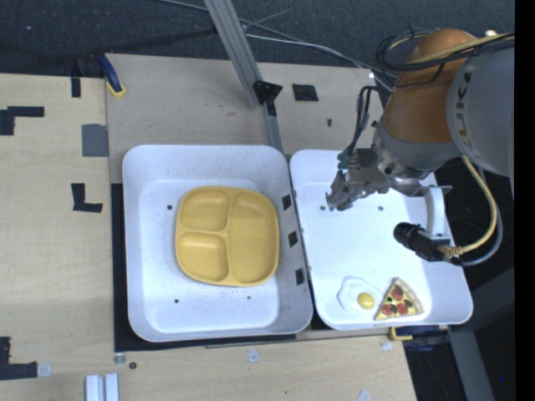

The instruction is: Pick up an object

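Camera view: one yellow tray (pixel 226 235), two toys (pixel 382 297).

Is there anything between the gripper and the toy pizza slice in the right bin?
In the camera view, bare white bin floor lies between the gripper and the pizza slice. The fried egg lies just left of the slice, off that line.

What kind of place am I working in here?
Probably a lab bench for pick tests: two white bins on a taped wooden table, toy food like a pizza slice, and the gripper overhead.

Two white bins (pixel 150 224) side by side on wooden bench (pixel 50 224).
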`<action>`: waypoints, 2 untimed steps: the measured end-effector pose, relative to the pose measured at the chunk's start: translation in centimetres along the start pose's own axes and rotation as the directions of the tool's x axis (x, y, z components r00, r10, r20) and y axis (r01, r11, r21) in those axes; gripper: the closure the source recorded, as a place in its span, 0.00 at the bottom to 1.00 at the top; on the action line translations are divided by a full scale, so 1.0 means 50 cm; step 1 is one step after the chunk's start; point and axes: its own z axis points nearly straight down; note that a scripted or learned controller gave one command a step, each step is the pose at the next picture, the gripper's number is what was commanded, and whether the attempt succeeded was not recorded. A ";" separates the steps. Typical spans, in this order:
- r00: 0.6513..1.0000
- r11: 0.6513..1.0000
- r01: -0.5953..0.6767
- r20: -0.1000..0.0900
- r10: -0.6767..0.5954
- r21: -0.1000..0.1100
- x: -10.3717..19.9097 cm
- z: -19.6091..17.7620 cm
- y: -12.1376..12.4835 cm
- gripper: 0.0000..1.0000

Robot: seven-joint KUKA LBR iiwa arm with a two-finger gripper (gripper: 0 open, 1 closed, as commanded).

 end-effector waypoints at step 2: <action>1.000 1.000 -0.002 0.002 0.002 0.001 0.193 0.028 0.100 1.00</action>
